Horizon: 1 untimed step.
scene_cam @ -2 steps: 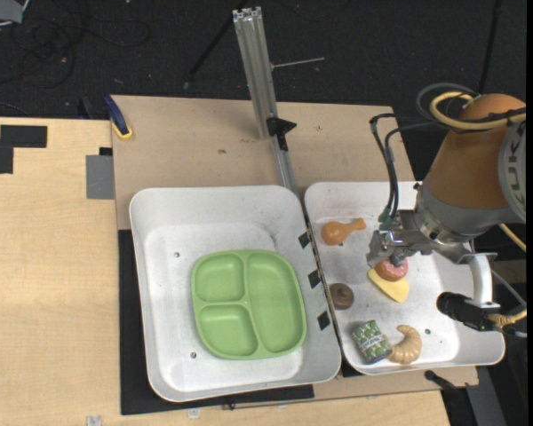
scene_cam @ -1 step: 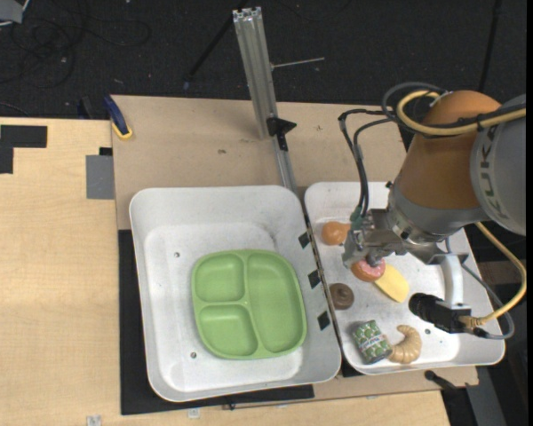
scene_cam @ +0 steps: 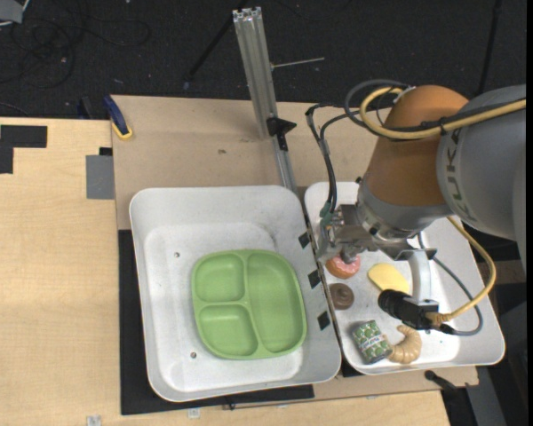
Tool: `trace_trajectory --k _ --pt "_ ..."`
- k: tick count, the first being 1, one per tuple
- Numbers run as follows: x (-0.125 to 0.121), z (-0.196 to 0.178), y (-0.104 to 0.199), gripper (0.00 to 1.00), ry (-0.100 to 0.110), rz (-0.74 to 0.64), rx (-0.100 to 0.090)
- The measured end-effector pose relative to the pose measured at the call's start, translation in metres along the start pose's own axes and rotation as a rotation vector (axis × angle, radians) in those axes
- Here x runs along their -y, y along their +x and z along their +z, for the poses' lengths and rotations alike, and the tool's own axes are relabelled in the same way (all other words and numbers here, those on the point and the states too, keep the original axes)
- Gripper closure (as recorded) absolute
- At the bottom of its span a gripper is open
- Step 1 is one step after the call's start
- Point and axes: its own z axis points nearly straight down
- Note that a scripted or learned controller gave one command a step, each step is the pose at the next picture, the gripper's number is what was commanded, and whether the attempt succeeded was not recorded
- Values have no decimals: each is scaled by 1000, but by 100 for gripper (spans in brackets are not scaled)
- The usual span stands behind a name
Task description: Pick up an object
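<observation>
My gripper [scene_cam: 342, 254] hangs low over the left part of the right bin [scene_cam: 480, 344], directly above a pink frosted doughnut [scene_cam: 344, 264]. The arm's wrist hides the fingers. Just below the pink one lies a brown chocolate doughnut [scene_cam: 341, 295]. A yellow piece of food [scene_cam: 388, 278] sits to the right, a green patterned packet [scene_cam: 369, 340] lies near the bin's front, and a tan croissant [scene_cam: 406, 345] rests beside it.
The left bin [scene_cam: 160, 229] holds a green three-compartment plate [scene_cam: 247, 303]. A metal post [scene_cam: 259, 74] stands behind the bins. A black cable connector [scene_cam: 407, 308] hangs from the arm over the right bin.
</observation>
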Motion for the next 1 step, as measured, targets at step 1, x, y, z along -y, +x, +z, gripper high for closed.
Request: trace_trajectory --k 1 --pt "-3 -1 64 100 1 -2 -1"
